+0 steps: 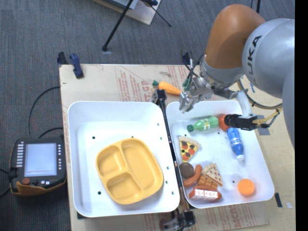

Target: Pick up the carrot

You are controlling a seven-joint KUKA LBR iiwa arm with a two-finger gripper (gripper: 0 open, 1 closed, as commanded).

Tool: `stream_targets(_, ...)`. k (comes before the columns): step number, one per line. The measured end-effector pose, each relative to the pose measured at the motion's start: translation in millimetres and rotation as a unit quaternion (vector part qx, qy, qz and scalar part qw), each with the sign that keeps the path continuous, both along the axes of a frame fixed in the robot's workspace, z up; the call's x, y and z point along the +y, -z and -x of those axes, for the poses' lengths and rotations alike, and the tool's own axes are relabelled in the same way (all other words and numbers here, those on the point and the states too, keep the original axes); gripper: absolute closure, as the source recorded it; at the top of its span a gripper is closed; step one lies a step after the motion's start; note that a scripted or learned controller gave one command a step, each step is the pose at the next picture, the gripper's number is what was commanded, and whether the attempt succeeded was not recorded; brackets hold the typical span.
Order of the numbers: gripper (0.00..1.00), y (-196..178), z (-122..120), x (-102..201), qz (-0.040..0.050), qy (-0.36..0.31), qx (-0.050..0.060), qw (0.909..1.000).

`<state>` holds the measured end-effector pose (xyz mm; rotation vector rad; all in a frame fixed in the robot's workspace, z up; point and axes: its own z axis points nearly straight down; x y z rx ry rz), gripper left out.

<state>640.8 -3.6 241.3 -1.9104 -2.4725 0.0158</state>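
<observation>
Carrot not yet picked up, tool poised close by.

From the overhead camera, the carrot (169, 87) lies on the bare table (115, 83) just beyond the far edge of the bins, near the gap between them. The tool (188, 101) hangs over the far-left corner of the right bin (263, 163), just beside the carrot and not touching it; I cannot tell how it is set, though nothing sits in it. By my reckoning the whole grasp and lift remain.

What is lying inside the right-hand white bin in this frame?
The right bin holds a green bottle, blue bottle, pizza slice, sausage, waffle and orange ball. The arm covers its far corner.
</observation>
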Motion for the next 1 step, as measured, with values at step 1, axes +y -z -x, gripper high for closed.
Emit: stream_targets(1,1.00,-9.4,-3.1,89.6,-0.0008,-0.080,-0.010,0.9968)
